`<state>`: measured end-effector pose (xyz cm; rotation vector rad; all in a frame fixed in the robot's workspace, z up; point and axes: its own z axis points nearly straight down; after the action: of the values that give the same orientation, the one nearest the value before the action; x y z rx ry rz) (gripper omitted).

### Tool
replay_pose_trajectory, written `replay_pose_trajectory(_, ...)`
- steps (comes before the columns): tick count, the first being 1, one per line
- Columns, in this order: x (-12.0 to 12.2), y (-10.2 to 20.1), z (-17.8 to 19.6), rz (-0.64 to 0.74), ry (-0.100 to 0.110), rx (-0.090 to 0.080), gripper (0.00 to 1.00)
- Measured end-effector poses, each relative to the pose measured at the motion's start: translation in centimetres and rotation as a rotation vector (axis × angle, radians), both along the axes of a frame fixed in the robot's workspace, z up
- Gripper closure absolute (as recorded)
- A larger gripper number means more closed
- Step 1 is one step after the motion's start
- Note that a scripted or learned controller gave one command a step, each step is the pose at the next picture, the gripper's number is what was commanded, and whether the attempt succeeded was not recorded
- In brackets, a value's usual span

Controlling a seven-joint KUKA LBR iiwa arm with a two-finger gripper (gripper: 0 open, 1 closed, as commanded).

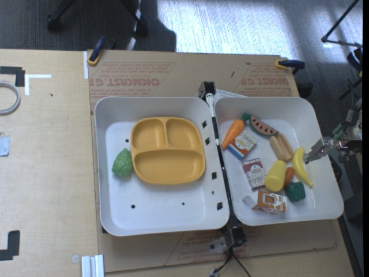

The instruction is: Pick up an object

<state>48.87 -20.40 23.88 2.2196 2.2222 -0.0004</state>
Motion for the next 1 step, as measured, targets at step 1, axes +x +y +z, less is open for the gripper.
replay_pose_trajectory(1,2.44,-1.37,-12.74,0.253,0.002,0.004,0.00)
